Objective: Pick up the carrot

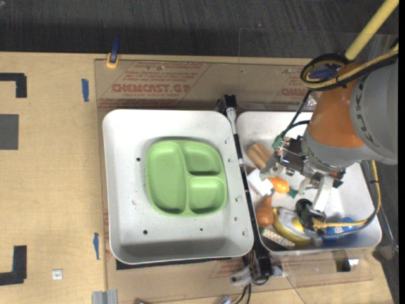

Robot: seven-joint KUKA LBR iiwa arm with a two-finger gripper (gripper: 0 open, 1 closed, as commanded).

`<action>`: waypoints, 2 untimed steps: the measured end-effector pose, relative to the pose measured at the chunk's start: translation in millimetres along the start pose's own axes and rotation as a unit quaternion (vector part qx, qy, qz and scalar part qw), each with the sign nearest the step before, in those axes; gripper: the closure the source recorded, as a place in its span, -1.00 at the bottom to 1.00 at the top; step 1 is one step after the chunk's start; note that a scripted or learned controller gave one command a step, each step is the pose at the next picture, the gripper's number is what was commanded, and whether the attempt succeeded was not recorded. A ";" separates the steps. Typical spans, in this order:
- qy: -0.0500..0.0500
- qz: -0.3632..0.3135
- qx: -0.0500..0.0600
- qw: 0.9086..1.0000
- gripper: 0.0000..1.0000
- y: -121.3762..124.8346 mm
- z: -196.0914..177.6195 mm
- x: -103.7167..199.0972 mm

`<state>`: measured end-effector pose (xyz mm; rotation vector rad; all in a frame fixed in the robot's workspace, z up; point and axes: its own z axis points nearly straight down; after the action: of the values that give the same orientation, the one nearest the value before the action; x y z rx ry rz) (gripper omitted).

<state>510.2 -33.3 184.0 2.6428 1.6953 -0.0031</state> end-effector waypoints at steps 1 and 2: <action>0.001 -0.001 0.000 1.000 -1.00 -0.5 0.0 1.1; 0.001 -0.001 0.000 1.000 -1.00 -0.5 0.0 1.2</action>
<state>510.3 -32.0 183.9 2.6424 1.6982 -0.0019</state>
